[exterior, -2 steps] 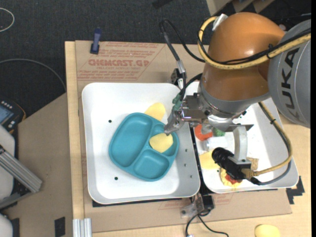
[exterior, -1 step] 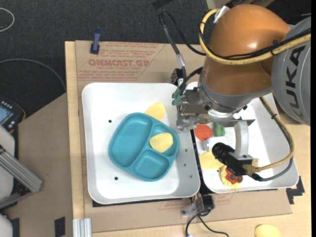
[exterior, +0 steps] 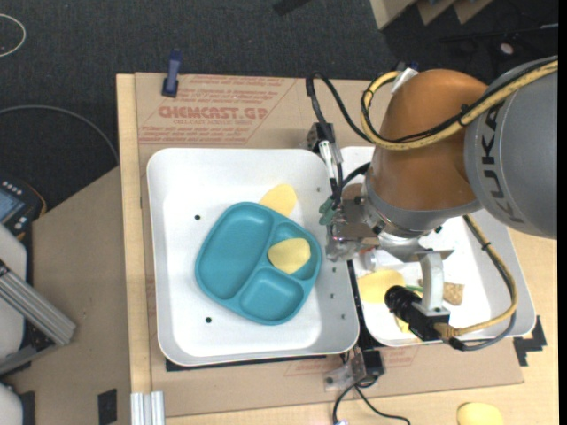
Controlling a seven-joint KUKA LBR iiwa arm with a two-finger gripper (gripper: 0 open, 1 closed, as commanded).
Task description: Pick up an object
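Orange-banded arm (exterior: 425, 144) over the right bin (exterior: 496, 299), hiding its contents; gripper (exterior: 390, 264) state impossible to tell.

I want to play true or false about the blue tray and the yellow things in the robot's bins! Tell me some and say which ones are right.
1. The blue tray lies in the left bin. True.
2. A yellow piece sits in one of the tray's compartments. True.
3. The tray is red. False: it is teal blue.
4. Another yellow piece lies in the left bin beyond the tray, at its far edge. True.
5. The arm hangs over the left bin's middle. False: it hangs over the right bin, by the divide between the bins.
6. The right bin holds the blue tray. False: it holds a yellow piece and a small tan piece.
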